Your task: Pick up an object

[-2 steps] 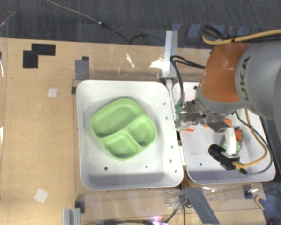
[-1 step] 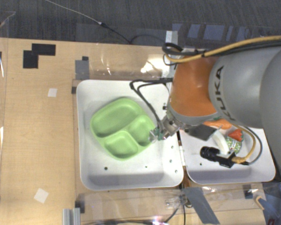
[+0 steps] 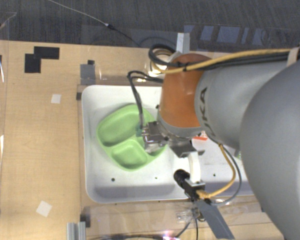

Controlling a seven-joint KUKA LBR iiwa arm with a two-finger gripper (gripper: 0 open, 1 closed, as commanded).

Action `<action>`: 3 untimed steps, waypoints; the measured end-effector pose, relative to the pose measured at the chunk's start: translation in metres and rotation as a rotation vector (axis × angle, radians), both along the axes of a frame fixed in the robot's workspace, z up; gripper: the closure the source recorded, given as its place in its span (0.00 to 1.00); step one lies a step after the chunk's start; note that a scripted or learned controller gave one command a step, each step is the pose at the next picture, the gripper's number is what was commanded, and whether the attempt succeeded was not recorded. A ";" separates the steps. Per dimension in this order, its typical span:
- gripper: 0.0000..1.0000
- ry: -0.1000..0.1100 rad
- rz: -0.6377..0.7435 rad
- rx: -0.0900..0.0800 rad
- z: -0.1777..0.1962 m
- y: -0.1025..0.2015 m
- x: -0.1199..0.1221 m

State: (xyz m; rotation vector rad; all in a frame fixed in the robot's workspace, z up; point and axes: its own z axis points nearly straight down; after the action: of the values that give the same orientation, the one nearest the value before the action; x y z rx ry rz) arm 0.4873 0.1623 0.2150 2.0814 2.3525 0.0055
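Reaching into the white bin [image 3: 97, 184], pincer [image 3: 151, 136] over green divided dish [image 3: 122, 136], grip state unclear

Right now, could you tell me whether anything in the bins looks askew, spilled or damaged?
Nothing looks spilled or damaged. The green divided tray lies at a slant across the white bin, not square with its walls. The arm's wrist covers the tray's right edge, so that part cannot be checked.

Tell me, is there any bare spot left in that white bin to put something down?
Yes. The bin has bare floor along its left wall beside the green tray, and a strip along the front wall below the tray. The right side is crowded: the arm hangs over it, close against the tray's right edge.
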 end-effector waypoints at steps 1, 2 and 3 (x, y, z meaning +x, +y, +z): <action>1.00 0.002 -0.463 0.000 -0.112 0.064 0.001; 1.00 0.002 -0.758 0.002 -0.028 0.073 0.000; 1.00 0.005 -1.299 0.003 -0.027 0.073 0.000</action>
State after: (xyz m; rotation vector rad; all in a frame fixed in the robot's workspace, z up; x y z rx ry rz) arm 0.4871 0.2349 0.1884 3.0833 0.6159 0.0021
